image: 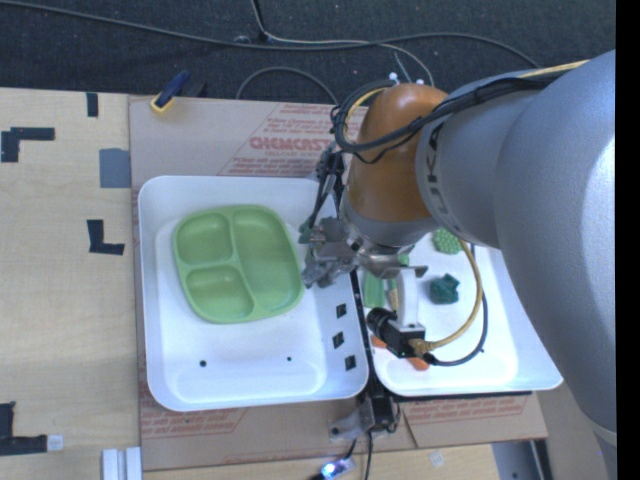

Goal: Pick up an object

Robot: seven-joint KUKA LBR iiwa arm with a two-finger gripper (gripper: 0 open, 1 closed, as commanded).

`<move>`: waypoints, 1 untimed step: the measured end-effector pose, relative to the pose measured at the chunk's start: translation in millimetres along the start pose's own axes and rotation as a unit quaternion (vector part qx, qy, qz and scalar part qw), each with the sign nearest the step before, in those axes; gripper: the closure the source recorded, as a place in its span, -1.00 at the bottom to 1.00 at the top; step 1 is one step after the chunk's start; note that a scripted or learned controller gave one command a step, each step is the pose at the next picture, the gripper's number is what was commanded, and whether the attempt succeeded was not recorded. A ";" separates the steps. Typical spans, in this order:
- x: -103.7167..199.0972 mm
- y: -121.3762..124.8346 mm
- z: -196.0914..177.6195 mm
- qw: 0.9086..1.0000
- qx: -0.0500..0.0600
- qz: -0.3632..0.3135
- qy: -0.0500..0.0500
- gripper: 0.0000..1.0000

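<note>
Green plate [238,262], three compartments, lies in left bin [160,368].

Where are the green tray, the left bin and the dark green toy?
green tray [238,263], camera view, middle divider.
left bin [250,380], camera view, bare floor.
dark green toy [444,288], camera view, its centre.

Robotics lab or test cell, not a home. Evidence: a large grey industrial arm [520,158] with an orange band enters from the right of the frame. Two shallow white bins [160,298] sit on a cardboard sheet [230,138] laid over a light wooden bench [60,298]. Black tape marks [100,238] on the wood at left (angular, like position markers). Loose cables [270,38] cross dark carpet along the top of the frame.
</note>
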State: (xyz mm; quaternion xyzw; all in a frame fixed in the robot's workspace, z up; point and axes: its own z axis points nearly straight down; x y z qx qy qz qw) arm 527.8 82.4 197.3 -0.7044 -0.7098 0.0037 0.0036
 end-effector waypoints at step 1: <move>-3.3 1.0 -0.4 1.000 -0.001 0.002 -0.001 -1.00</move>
